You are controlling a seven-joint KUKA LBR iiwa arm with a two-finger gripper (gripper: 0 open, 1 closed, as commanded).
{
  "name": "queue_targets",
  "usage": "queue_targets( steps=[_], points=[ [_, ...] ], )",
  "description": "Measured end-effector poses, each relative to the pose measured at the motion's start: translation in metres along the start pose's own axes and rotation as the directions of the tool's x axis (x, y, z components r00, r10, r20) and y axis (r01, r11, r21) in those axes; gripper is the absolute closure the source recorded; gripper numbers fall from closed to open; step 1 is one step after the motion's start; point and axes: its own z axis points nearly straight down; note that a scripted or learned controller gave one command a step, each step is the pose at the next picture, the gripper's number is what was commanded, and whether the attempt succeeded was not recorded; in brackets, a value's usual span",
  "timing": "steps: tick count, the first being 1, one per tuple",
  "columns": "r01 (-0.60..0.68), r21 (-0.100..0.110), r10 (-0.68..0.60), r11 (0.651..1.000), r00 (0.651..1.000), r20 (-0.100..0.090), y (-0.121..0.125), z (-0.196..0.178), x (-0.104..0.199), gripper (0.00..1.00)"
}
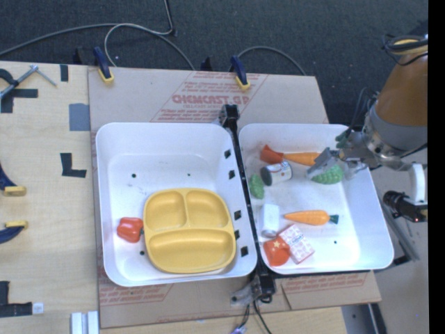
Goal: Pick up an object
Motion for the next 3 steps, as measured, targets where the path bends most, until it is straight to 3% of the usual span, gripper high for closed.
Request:
queue_targets(
  steps=[1, 2, 3],
  points=[
    [0.000, 0.002, 0.000, 1.000, 1.000, 0.000, 0.102, 0.068, 0.026, 0.00],
    [0.000, -0.003, 0.000, 1.000, 1.000, 0.002, 0.121, 0.147, 0.056, 0.00],
    [0.001, -0.003, -0.001, 1.000, 1.000, 0.002, 0.121, 0.147, 0.050, 0.00]
  ],
)
